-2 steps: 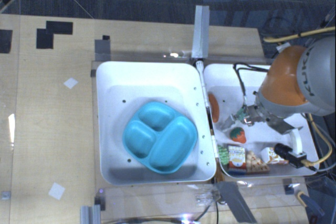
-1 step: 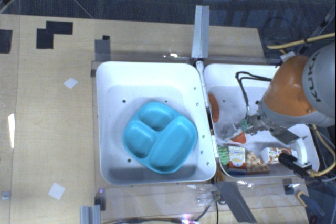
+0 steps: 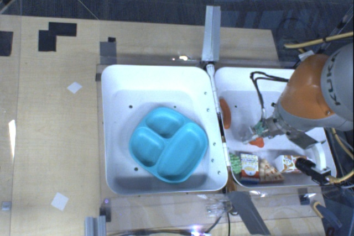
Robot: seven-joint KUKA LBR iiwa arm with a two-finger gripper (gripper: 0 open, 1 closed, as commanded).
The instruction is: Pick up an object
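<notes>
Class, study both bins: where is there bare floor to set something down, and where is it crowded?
Left bin: bare strips run between its walls and the blue divided plate, widest along the far and left sides. Right bin: its far corner is bare. Its near edge is crowded with snack packets, and the gripper sits mid-bin.

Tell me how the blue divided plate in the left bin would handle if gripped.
The blue divided plate looks like rigid moulded plastic, so probably stiff and light. Its smooth, rounded rim may slip between fingers. Lying flat in the left bin, it seems unlikely to roll.
</notes>
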